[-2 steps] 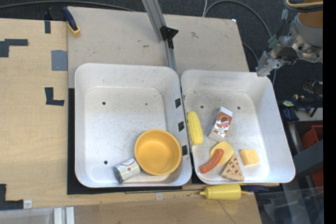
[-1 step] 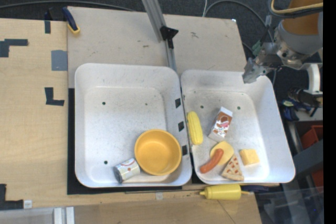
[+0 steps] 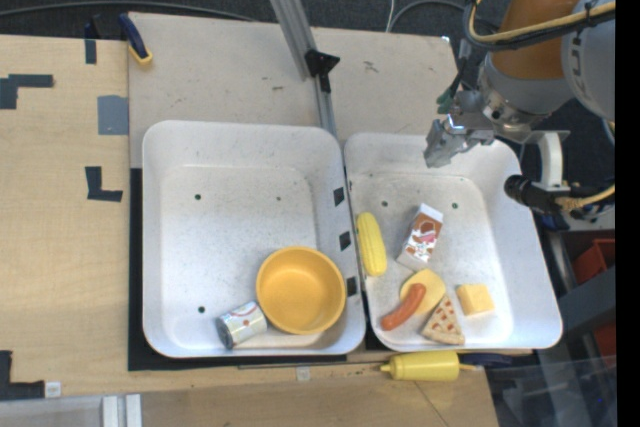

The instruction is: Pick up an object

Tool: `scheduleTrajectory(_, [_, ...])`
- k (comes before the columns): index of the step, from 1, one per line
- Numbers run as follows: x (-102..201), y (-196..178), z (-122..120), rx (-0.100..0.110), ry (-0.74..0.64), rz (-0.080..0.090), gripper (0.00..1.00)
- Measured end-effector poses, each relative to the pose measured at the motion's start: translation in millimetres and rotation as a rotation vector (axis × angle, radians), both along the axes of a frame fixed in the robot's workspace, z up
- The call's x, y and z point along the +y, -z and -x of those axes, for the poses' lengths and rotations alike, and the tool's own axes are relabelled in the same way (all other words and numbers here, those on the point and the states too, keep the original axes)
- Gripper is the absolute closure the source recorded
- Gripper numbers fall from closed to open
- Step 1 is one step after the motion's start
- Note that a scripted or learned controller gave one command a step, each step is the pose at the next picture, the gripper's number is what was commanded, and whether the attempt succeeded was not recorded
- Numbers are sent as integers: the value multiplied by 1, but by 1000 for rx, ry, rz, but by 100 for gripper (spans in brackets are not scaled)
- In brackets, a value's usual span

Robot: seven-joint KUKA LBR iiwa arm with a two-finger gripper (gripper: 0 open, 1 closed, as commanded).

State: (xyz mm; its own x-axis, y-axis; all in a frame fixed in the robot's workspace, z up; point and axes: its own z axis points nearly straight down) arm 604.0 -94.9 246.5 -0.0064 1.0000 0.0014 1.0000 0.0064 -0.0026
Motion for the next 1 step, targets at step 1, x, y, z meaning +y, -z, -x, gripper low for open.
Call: scheduleTrajectory(1, [53, -7, 12, 0, -1, -1, 100])
